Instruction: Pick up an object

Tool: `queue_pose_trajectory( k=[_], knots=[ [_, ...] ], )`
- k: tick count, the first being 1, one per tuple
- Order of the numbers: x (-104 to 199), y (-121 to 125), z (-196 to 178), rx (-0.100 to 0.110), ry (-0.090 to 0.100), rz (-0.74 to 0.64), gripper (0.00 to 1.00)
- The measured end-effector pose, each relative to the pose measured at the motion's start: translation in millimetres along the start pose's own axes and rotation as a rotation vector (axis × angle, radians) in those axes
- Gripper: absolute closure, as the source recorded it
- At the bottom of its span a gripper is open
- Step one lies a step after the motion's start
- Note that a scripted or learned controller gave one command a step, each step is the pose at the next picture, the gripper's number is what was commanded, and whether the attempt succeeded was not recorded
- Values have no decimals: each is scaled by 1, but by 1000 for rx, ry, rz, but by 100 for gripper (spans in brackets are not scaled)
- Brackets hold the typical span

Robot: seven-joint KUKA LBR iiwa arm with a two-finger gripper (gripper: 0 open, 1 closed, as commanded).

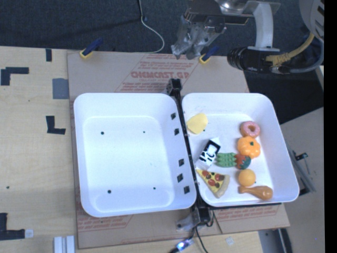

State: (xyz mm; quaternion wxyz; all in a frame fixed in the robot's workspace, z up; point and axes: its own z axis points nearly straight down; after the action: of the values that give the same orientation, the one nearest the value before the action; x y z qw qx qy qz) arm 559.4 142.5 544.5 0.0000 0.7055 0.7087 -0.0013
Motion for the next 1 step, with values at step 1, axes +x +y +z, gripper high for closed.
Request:
queue_pose_trajectory(
  k=[1],
  knots=[
    [0,0,1,1,0,0,0]
  ],
)
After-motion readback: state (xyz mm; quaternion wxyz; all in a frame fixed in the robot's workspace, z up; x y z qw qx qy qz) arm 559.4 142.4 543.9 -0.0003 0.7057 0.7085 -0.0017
